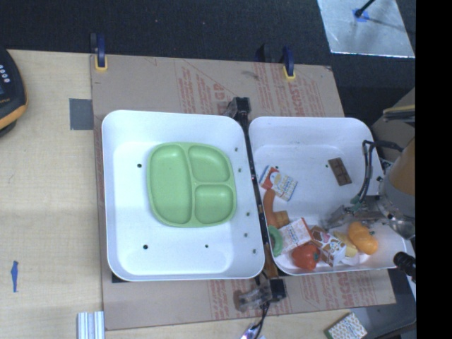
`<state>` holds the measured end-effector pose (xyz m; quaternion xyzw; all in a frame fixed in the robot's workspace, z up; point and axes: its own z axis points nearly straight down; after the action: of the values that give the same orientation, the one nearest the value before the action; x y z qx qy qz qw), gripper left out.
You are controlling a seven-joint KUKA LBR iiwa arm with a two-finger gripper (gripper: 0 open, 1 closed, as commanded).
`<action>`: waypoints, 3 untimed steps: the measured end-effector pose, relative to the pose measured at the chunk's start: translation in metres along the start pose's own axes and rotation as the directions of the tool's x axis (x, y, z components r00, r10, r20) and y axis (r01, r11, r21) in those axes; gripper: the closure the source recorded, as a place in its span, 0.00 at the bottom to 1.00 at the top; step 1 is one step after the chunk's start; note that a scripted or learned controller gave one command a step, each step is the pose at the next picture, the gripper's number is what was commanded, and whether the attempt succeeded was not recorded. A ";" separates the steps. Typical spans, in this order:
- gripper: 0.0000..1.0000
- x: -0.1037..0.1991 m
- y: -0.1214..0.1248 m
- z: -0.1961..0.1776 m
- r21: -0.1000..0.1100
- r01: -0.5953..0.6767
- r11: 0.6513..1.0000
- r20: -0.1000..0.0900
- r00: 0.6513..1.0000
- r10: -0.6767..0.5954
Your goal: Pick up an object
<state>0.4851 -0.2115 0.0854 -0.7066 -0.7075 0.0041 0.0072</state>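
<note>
Camera view has the gripper (357,214) low at the four o'clock side of the right bin (311,129), just above the orange-yellow toy (363,237); I cannot tell its state. Nothing looks lifted: the toy, a red tomato-like piece (305,255) at six o'clock and a small printed carton (280,183) toward nine o'clock all lie on the floor. The green divided plate (191,184) sits mid left bin (123,189), so the grasp and lift seem left to do.

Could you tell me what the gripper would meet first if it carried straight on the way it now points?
Probably the small orange rounded toy, lying right by the gripper in the right white bin; depth is unclear from above.
</note>
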 end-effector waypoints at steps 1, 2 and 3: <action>0.00 0.016 0.077 -0.120 -0.029 0.008 1.000 0.009 1.000 -0.008; 0.00 0.000 0.138 -0.003 -0.012 0.007 1.000 0.006 1.000 -0.007; 1.00 -0.001 0.138 -0.020 -0.015 0.009 1.000 0.007 1.000 -0.009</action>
<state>0.6232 -0.2120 0.1033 -0.7036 -0.7106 0.0014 -0.0004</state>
